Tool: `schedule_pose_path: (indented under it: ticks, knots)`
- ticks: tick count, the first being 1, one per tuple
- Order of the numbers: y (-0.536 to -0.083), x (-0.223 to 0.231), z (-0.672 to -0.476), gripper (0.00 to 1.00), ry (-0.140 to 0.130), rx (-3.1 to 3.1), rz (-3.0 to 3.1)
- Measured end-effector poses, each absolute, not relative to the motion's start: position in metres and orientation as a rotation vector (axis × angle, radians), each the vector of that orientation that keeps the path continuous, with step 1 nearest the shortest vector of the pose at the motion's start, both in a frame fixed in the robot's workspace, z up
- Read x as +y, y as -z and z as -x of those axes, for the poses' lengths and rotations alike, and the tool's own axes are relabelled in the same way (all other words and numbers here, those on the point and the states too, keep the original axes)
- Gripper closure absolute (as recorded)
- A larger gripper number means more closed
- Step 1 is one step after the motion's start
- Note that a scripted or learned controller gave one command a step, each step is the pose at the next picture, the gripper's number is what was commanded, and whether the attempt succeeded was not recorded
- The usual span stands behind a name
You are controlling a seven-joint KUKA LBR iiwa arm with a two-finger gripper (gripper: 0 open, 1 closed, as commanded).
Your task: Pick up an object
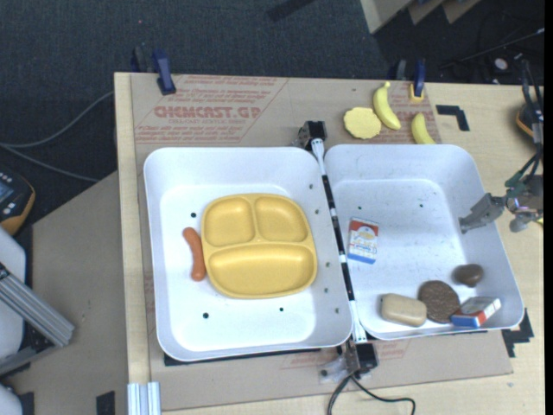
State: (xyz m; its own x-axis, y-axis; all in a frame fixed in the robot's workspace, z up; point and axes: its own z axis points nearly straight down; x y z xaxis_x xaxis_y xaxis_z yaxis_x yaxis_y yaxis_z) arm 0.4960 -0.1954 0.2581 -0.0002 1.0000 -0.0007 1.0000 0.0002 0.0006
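Item: small carton point(363, 240), mid right bin point(449, 167), lying flat. Prob. light, stiff card, slick faces; grab across short sides. My gripper point(494, 212) at bin's right rim, carrying nothing; finger spread: can't tell.

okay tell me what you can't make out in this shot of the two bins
- Gripper, camera view: small, by the right edge; finger state unreadable.
- Arm: cut off by the right edge.
- Small carton: print too small to read.
- Blue and red box: partly hidden behind the brown disc.
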Motion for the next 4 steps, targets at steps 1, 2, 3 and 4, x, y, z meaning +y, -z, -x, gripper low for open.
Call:
schedule_pose_path:
  ticks: [1,2,3,4]
  knots:
    - [-0.081,-0.118,-0.562,0.00,-0.012,2.225,-2.214]
    - [-0.088,-0.218,-0.660,0.00,-0.012,2.230,-2.232]
    - [-0.085,-0.099,-0.649,0.00,-0.004,2.237,-2.214]
    - [-0.084,-0.096,-0.608,0.00,0.004,2.224,-2.227]
